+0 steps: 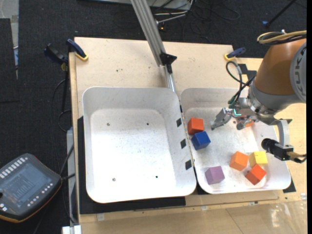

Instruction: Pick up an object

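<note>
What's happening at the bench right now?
The KUKA arm reaches in over the right bin, its tool sitting above the bin floor near the orange-red cube and blue cube. Nothing is visibly between its fingers. A purple cube, an orange cube, a yellow cube and another orange-red cube lie toward the bin's near corner. The left bin sits alongside.

A robotics lab: a plywood bench (126, 62) clamped at its corners stands on dark carpet, with loose cables (204, 9) trailing behind. What looks like a teach pendant (27, 186) lies beside it, under an aluminium camera mast (148, 26).
</note>
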Tool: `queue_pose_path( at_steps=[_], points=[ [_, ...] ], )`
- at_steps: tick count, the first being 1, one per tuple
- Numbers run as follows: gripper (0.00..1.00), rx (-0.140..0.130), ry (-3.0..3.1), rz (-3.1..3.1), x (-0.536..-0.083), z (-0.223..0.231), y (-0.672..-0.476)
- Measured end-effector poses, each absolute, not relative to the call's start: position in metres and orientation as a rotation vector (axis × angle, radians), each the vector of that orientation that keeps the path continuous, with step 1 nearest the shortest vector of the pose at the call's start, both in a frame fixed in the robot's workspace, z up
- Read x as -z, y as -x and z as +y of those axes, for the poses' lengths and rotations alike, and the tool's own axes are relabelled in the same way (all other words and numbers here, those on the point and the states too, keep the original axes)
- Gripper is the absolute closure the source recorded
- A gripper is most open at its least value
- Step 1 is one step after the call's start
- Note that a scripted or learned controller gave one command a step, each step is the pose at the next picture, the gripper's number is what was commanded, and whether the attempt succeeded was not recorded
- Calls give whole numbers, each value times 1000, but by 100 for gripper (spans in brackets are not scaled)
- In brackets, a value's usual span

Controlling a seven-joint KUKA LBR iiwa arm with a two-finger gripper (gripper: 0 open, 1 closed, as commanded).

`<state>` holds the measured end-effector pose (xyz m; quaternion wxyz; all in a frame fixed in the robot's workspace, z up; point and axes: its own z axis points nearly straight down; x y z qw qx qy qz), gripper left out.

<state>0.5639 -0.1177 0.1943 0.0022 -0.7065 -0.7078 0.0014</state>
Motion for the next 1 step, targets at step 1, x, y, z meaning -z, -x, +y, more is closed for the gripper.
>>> queue_pose_path(
  at_steps=[1],
  points=[
    [0,-1,2221,-2220,-196,-118,-564]
  ],
)
